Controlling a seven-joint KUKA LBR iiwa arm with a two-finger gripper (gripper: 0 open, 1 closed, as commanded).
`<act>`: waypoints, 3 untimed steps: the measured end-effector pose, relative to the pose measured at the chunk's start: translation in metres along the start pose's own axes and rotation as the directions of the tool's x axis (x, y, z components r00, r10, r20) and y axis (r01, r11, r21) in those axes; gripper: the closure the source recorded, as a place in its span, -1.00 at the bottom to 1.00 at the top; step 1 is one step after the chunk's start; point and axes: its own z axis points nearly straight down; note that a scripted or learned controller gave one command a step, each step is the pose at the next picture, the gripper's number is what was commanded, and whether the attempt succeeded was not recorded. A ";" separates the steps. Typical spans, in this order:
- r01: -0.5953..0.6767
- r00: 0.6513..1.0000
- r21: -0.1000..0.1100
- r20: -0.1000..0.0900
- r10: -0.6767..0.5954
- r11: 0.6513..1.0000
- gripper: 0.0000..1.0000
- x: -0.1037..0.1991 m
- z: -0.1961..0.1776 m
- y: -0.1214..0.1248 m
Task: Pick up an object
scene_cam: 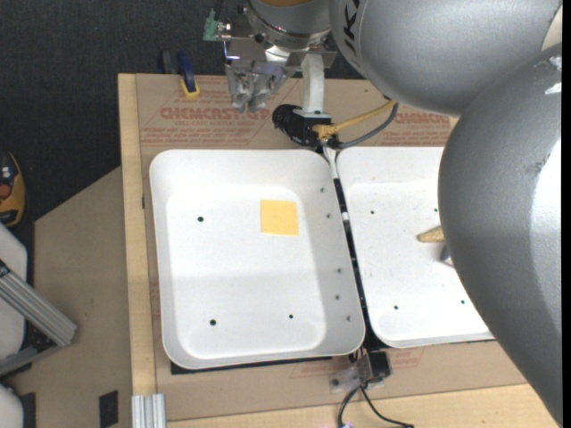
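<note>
A flat yellow square point(279, 218) lies in the left bin point(178, 266), a little above its middle. The pincer point(250, 92) hangs over the table point(147, 132) just behind that bin's far rim, well apart from the square. Its fingers are blurred, seemingly holding nothing, and I cannot tell whether they are spread or pressed together.

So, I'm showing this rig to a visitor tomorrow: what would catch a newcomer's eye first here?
The huge grey arm filling the right side, partly covering the right bin. Next, the yellow square lying flat near the middle of the left bin. The gripper hangs beyond the bins' far edge, over the board.
</note>
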 end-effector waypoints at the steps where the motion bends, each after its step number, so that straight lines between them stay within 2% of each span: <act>1: -0.002 1.000 0.020 0.005 0.002 1.000 1.00 0.015 0.056 -0.053; 2: -0.004 1.000 0.018 0.005 0.004 1.000 1.00 0.014 0.073 -0.100; 3: -0.006 1.000 0.019 0.005 0.006 1.000 1.00 -0.002 0.075 -0.173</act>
